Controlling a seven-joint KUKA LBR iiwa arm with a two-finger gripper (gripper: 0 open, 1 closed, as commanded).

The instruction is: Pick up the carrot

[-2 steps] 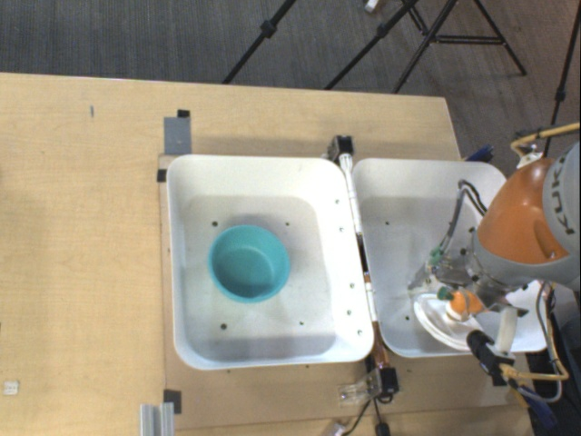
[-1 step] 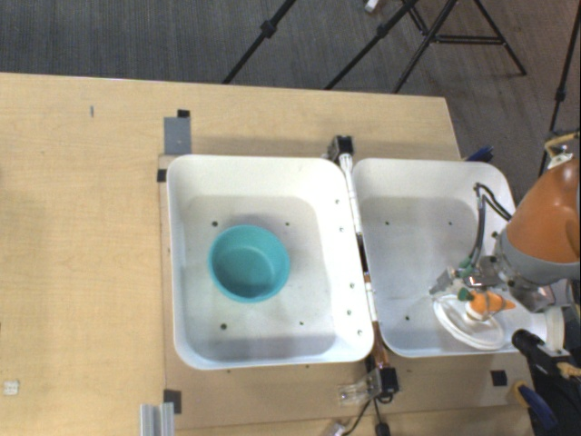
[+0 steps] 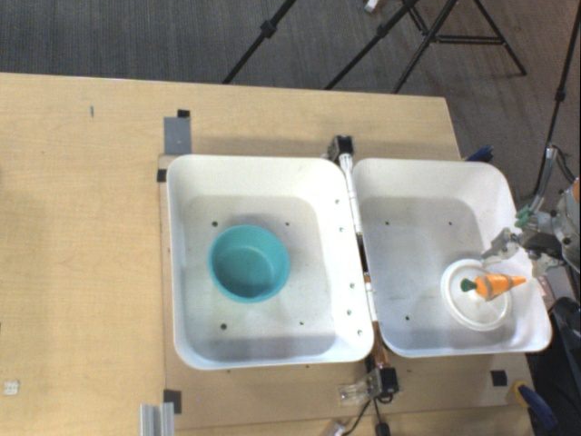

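Observation:
The carrot point(image 3: 495, 285) is small and orange with a green top pointing left. It lies on a small white dish point(image 3: 475, 295) in the near right corner of the right bin point(image 3: 427, 207). My gripper point(image 3: 519, 249) reaches in over the right bin's right rim, just above and to the right of the carrot. Its fingers stand apart with nothing between them, and it does not touch the carrot. The edge of the view cuts off most of the arm.
A teal bowl point(image 3: 250, 262) sits upright in the middle of the left bin point(image 3: 195, 198). Both bins rest side by side on a wooden bench point(image 3: 82, 243). Tripod legs point(image 3: 436, 16) stand on the dark floor behind.

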